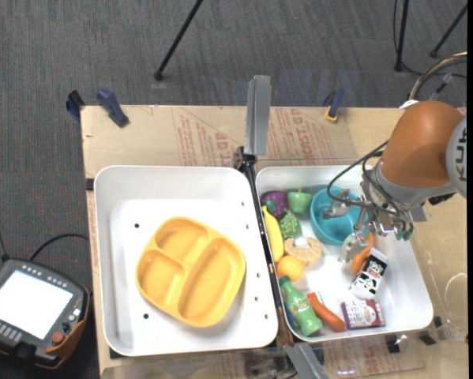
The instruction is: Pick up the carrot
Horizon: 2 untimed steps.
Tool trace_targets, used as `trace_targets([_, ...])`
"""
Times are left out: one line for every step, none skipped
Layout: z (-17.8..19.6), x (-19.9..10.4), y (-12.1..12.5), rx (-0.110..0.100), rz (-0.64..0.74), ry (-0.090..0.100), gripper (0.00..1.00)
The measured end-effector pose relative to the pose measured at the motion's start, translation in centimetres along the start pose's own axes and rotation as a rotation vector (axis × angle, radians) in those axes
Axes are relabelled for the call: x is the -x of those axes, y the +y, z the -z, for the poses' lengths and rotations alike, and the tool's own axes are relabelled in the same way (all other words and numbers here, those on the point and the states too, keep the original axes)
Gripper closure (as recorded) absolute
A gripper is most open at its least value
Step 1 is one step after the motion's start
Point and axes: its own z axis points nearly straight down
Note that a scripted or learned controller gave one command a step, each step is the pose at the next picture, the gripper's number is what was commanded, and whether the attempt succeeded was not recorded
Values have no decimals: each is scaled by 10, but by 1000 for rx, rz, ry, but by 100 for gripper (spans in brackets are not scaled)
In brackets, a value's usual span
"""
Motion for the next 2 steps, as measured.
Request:
trace_targets([-13, -28, -3, 1, -219, 7, 0])
trace_targets([-13, -47, 37, 0, -529, 8, 0])
